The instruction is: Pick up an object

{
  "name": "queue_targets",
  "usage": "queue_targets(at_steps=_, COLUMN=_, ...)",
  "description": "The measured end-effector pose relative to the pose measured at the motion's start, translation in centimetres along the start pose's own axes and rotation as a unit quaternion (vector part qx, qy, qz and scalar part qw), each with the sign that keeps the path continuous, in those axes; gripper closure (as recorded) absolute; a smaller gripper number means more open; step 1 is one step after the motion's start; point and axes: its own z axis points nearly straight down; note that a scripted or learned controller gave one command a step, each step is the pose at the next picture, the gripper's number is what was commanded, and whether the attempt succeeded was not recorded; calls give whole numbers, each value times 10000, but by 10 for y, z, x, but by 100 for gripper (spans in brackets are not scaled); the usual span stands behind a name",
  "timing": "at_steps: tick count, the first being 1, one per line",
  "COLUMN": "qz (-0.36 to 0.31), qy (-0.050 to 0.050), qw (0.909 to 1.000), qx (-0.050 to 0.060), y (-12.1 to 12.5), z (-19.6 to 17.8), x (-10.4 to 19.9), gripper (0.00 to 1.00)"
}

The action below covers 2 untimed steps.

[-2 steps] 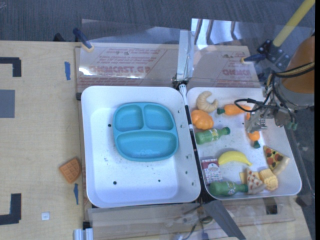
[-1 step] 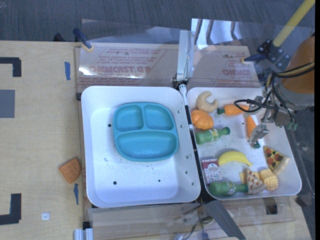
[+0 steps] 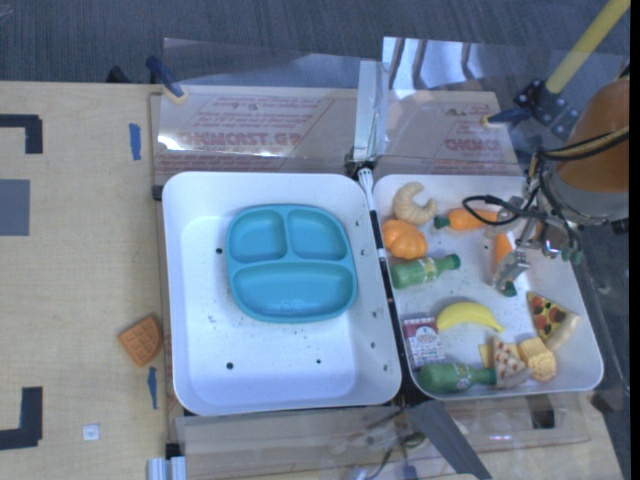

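The right bin (image 3: 588, 340) holds several toy foods: a croissant (image 3: 412, 203), an orange pepper (image 3: 404, 238), a carrot (image 3: 468, 218), a green bottle (image 3: 425, 270), a banana (image 3: 470, 316) and a pizza slice (image 3: 550, 316). My gripper (image 3: 513, 268) hangs low over the bin's right middle, just above the floor, with cables around the wrist. A small orange piece (image 3: 500, 247) sits right against the gripper's left side. Whether it is held is unclear.
The left bin (image 3: 190, 298) carries a blue divided plate (image 3: 290, 263). Along the right bin's front edge lie a red-and-white packet (image 3: 424, 343), a second green bottle (image 3: 455, 375) and small yellow pieces (image 3: 540, 363). A brown waffle (image 3: 141, 339) lies on the bench, left of the bins.
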Motion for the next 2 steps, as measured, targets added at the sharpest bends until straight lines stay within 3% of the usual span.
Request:
queue_targets(at_steps=1, qz=398, qy=21, qw=9992, qx=-4, y=30, z=-1, x=14, gripper=0)
queue_targets(at_steps=2, qz=314, qy=19, qw=9995, qx=2, y=11, z=0, x=15, gripper=0)
